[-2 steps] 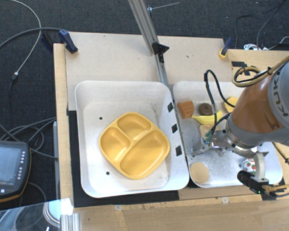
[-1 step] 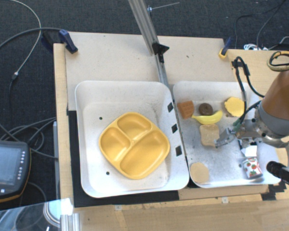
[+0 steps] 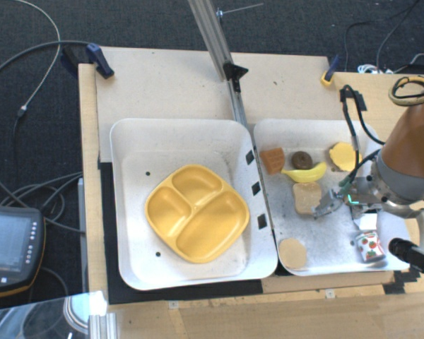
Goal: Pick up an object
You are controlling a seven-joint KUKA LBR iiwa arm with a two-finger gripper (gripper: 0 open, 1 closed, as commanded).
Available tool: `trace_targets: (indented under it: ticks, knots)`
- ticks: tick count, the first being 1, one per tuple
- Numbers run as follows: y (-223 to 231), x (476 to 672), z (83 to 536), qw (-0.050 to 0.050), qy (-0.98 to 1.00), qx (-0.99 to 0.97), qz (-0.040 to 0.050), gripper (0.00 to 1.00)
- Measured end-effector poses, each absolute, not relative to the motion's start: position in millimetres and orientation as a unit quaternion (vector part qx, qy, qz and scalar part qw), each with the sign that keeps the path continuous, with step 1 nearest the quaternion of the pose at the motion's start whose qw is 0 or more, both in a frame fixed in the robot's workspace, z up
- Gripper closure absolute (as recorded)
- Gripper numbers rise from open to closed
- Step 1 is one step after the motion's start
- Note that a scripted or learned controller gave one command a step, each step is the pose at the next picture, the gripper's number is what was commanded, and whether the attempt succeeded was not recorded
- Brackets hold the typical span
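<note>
Gripper (image 3: pixel 330 205) low in right bin (image 3: pixel 318 249), beside tan block (image 3: pixel 307 198) at its 9 o'clock; finger state unreadable. Banana (image 3: pixel 307 173) at 11 o'clock, yellow plate (image 3: pixel 197 212) in left bin (image 3: pixel 127 189).

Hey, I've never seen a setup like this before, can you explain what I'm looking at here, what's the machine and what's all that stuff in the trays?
One camera looks down at a slant on a bench holding two shallow white bins. The left bin holds a yellow divided plate. The right bin holds toy food: a banana, a brown round piece, an orange block, a tan slice, a round cracker and a yellow piece. The robot arm reaches in from the right; its end effector sits low beside the tan slice. Whether it grips anything isn't visible.
</note>
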State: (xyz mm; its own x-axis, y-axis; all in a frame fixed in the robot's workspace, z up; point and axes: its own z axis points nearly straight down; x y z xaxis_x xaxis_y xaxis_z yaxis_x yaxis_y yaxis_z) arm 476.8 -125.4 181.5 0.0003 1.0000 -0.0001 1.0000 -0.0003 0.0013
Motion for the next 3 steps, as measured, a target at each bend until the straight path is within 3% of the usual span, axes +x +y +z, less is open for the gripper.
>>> trace_targets:
  ticks: [1, 3]
  knots:
    - [-125.0, 478.1, 192.4, 0.002, 0.708, 0.707, 0.0016, 1.0]
    - [-41.2, 572.1, 192.0, 0.0, 0.71, 0.705, 0.0017, 1.0]
